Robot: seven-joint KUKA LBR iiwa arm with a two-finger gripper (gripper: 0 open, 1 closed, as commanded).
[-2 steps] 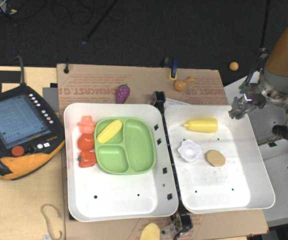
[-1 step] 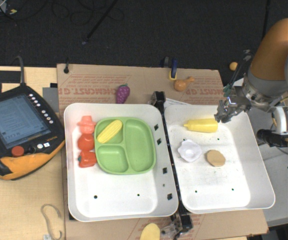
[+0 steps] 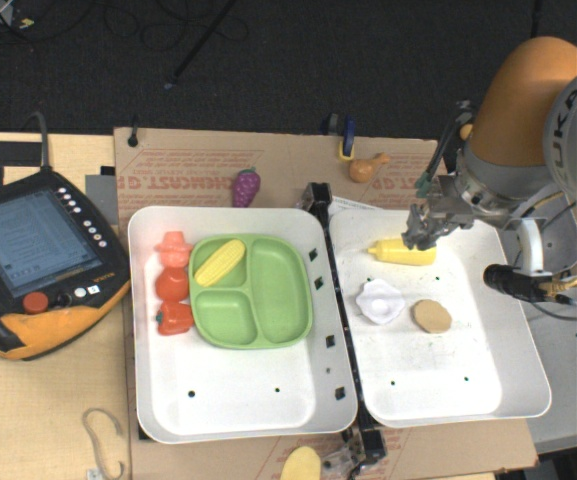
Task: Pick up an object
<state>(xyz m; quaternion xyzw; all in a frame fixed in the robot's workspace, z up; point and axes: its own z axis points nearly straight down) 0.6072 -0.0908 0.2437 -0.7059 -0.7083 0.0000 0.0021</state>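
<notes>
Approach step: my claw [image 3: 420, 236] sits over the yellow bottle [image 3: 404, 253] at the right bin's [image 3: 508, 388] twelve o'clock (jaw state: cannot tell); next, descend and clamp.

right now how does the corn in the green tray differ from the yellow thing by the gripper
The corn lies in the left bin, in a compartment of the green tray; the yellow thing lies on the right bin's floor. The corn lies tilted and clear of the arm; the yellow thing lies nearly level, partly under the gripper. Both are yellow and elongated.
</notes>
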